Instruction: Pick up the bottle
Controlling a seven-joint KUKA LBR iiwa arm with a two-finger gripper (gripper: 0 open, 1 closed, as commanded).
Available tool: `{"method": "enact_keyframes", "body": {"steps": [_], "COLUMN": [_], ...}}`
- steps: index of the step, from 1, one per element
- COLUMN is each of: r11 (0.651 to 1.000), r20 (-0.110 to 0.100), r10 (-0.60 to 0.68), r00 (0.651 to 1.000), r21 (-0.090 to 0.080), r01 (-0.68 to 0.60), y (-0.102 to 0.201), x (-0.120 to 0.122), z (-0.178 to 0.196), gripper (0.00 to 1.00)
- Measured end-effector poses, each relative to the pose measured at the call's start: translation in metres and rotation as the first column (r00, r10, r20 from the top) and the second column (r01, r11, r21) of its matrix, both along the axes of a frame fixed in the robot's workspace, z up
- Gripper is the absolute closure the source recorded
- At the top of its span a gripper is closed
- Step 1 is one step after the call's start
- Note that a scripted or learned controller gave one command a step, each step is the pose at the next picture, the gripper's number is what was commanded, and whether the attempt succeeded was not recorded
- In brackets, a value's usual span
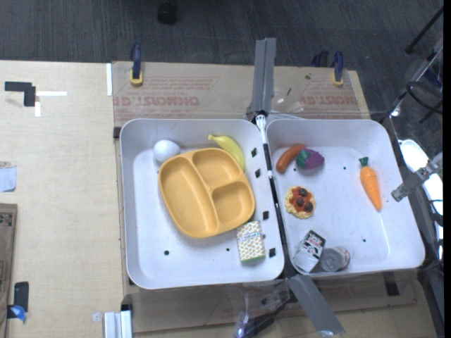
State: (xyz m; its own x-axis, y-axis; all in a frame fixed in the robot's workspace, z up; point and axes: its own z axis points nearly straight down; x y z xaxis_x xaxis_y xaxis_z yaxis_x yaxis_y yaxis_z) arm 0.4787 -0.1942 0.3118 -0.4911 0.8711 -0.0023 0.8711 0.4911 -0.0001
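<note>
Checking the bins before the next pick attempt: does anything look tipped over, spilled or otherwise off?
Nothing spilled. The bottle lies on its side in the near corner of the right bin. The yellow tray sits skewed in the left bin.

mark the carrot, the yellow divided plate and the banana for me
carrot (371,186): camera view, middle of the orange body, right bin.
yellow divided plate (184,210): camera view, rim of its large compartment, left bin.
banana (229,146): camera view, middle of the visible curve, behind the plate.

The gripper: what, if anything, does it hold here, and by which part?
Nothing can be seen held; the gripper sits at the right bin's right rim, apart from every item.
</note>
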Motion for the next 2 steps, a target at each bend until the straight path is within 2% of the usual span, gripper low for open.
{"method": "enact_keyframes", "body": {"steps": [1,2], "r11": [0.999,0.9], "r20": [-0.002,0.019], "r10": [-0.032,0.436], "r00": [0.999,0.9], "r21": [0.002,-0.011], "r01": [0.032,-0.436], "y": [-0.028,0.059], "x": [-0.001,0.006], "z": [-0.112,-0.207], "gripper": [0.0,0.0]}}
